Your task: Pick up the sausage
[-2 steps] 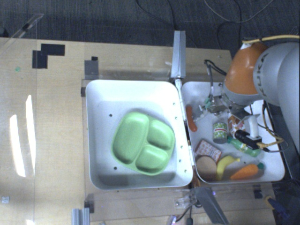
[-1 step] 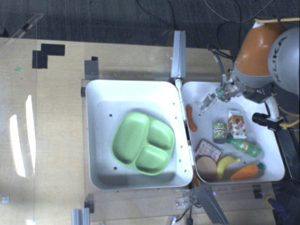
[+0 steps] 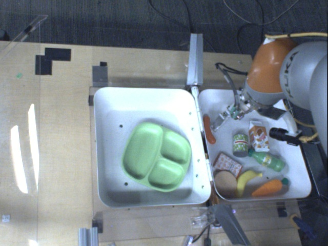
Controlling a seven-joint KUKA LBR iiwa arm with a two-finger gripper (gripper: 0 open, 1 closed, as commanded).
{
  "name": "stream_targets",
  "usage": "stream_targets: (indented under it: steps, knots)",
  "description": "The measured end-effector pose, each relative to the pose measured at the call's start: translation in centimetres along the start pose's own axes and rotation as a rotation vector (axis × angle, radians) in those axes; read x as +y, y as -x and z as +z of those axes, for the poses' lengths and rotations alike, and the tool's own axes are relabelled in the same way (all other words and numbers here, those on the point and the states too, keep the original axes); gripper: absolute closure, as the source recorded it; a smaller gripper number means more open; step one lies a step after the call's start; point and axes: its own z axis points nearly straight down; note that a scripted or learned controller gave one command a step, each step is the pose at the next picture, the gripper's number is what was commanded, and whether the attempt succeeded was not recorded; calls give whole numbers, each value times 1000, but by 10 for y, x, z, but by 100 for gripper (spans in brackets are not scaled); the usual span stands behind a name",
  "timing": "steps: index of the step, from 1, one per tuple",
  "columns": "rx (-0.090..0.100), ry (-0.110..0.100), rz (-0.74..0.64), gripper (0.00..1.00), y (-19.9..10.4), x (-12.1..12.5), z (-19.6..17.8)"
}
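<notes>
Sausage lies against the left wall of the right bin, lengthwise along the wall, untouched.

Gripper hangs just right of the sausage, over the bin's upper part; whether its fingers are spread or pressed together cannot be told at this size. Further right and lower in the same bin: small can, carton, green bottle, patterned packet, banana, carrot. Left bin holds a green divided tray. Bench is pale wood with black tape marks; dark carpet behind, cables trailing across it.
</notes>
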Motion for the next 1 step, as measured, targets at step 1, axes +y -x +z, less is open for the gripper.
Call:
stream_targets:
  steps: [1]
  knots:
    - [-1, 1, 276, 0, -2, -2, 8]
